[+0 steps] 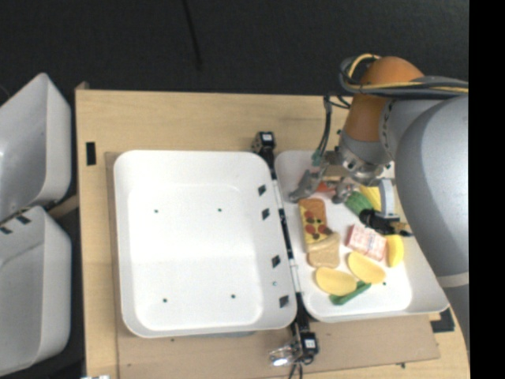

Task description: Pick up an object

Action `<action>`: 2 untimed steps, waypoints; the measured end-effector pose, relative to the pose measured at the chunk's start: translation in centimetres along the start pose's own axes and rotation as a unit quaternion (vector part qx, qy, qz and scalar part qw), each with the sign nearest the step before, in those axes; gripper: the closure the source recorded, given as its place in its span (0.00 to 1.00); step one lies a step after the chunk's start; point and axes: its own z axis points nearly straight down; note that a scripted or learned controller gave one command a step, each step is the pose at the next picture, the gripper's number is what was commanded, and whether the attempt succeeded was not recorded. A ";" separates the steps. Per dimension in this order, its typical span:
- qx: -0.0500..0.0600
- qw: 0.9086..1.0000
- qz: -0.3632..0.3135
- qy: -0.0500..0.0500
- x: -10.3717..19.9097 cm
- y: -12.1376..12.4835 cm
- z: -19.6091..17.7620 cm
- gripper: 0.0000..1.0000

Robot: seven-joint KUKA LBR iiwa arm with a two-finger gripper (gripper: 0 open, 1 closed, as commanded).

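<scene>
2 white bins are sitting side by side on the tabletop [197,121]. The left bin [197,239] is showing bare white floor with a few small dark dots. The right bin [402,290] is holding all the clutter, bunched toward its middle and its far end.

Contents of the right bin:
- an orange slab with red and dark spots [314,218] is lying lengthwise near the divider between the bins
- a tan bread-like piece [323,251] is touching the near end of that slab
- a pink and white packet [365,242] is lying just right of the tan piece
- a yellow oval piece [334,280] and a second yellow piece [366,268] are lying at the near end of the pile, with a green strip [352,293] poking out from under them
- a small yellow item [394,250] is sitting at the packet's right edge
- a green item [359,199] and a yellow bit beside it are lying at the far end, close to the arm's wrist

The arm [430,156] is reaching in from the right. The jaws [319,181] are hanging low over the far end of the right bin, just above the orange slab's far tip. Cannot tell whether the jaws are spread or pressed together; the metal parts are blurring into 1 grey mass. Nothing visible pinched between them.
</scene>
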 end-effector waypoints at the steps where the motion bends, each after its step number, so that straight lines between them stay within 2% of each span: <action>1: -0.008 1.000 -0.001 -0.004 0.7 -0.6 -0.8 0.00; 2: 0.001 1.000 -0.001 -0.005 2.3 0.5 -3.0 0.00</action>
